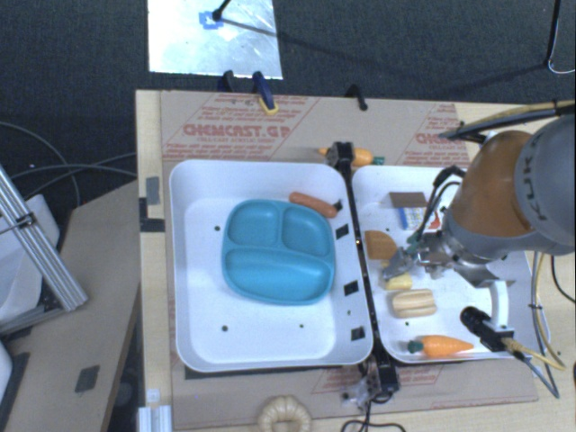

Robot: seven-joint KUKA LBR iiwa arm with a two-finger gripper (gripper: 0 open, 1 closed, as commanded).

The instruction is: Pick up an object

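My gripper point(397, 266) reaches down into the left part of the right bin point(513, 268), under the grey arm with its orange band point(490, 196). Its tip hangs just above a small yellow piece point(400, 283) and beside a brown bread-like piece point(380, 243). A tan bun point(413, 303) lies just below the yellow piece. An orange carrot point(441, 346) rests near the bin's front wall. The arm hides part of the bin's middle.
The left bin point(193, 241) holds a blue divided plate point(274, 250) and a reddish sausage point(313, 203) at its back right. A brown card point(407, 200) and a small blue-white item point(411, 218) lie at the back of the right bin. A black divider point(358, 259) runs between the bins.
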